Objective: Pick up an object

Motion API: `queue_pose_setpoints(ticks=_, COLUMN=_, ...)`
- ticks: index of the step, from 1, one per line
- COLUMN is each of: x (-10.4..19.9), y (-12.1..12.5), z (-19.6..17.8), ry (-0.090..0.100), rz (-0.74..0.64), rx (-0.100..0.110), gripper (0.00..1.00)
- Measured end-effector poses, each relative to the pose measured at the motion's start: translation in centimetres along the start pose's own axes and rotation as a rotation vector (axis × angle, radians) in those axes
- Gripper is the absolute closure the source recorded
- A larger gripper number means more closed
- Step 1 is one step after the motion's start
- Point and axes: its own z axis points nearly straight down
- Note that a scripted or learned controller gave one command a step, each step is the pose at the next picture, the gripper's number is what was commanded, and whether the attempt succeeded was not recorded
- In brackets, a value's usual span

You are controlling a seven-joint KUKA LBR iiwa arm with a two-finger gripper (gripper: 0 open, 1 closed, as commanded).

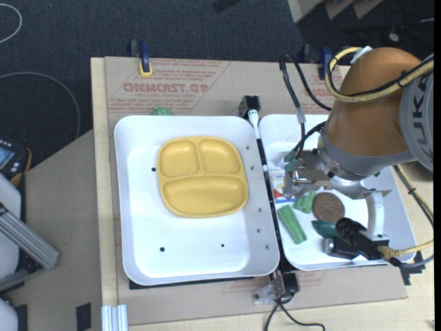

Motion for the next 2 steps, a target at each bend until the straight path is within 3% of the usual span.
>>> queue_pose_setpoints(ticks=1, x=5.7, y=0.1, z=-4.3, ry=0.001, rz=-0.004, rx=-0.011, gripper=1.00)
queue_pose_setpoints(ticks=2, x=1.7, y=0.1, z=-14.9, ry=-0.001, rz=0.006, rx=-0.020, gripper=1.00)
